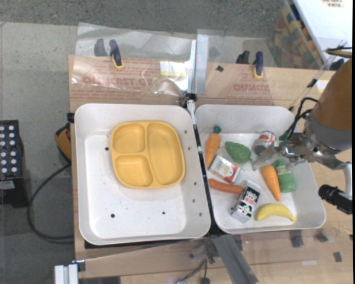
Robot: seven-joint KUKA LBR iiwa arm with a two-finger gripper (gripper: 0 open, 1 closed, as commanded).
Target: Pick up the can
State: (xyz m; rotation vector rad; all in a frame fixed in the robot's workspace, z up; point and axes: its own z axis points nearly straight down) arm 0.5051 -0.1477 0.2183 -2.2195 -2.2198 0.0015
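1. The arm [337, 108] comes in from the right, cut off by the frame edge, so only its orange band and grey wrist show.
2. The gripper [276, 152] sits low in the right bin [305, 218], just beside the can [264, 142]; its tips blur into the clutter, and whether it is grasping or released, I cannot tell.
3. The can lies on its side in the upper middle of that bin, a small metal cylinder with a red-and-white label, partly masked by the gripper.
4. Near it: a bumpy green vegetable [238, 152], a smooth orange carrot [271, 182] over a half-hidden green item [287, 181], and a curved yellow banana [275, 213].
5. Further left lie another carrot [212, 148], a flat packet [224, 169] and a black-and-white carton [245, 203].
6. The left bin [94, 212] holds a yellow three-compartment plate [148, 154], matte plastic with rounded corners.
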